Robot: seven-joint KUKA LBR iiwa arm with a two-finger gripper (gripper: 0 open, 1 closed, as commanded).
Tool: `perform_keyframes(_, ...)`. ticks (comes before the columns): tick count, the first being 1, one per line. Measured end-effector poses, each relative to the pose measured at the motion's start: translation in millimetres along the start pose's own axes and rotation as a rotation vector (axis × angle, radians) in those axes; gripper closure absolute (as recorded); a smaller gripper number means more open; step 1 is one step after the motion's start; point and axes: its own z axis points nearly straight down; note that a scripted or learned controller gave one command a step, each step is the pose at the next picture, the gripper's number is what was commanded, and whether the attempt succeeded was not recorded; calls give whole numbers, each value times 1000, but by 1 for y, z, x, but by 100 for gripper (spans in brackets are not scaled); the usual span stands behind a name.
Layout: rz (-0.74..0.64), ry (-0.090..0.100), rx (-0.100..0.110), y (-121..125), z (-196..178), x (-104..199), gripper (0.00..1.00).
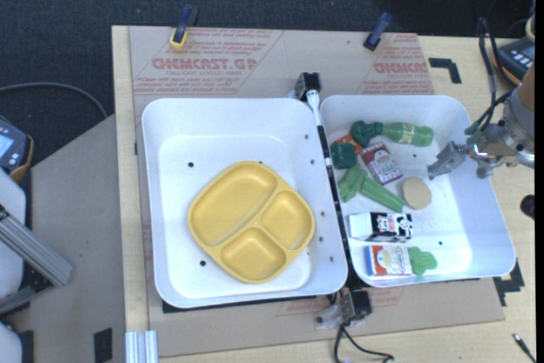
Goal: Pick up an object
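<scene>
Camera view: the hand (448, 161) is seen low over the right bin (484, 221), near its right wall, with nothing between its fingers; whether they are wide or narrow cannot be told. The toys are untouched in the bin's left half: a green bottle (406, 133), a red packet (380, 163), a tan disc (416, 194), a milk carton (381, 225). A yellow divided plate (252, 221) lies in the left bin (161, 183). Nothing is judged picked yet; choosing, closing and lifting are left.
</scene>
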Motion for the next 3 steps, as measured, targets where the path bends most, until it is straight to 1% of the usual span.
perform_keyframes(1, 1, 0, -1, -8, 50, -6, 0)
perform_keyframes(2, 0, 0, -2, -7, 93, -8, 0)
perform_keyframes(3, 0, 0, -2, -7, 119, -7, 0)
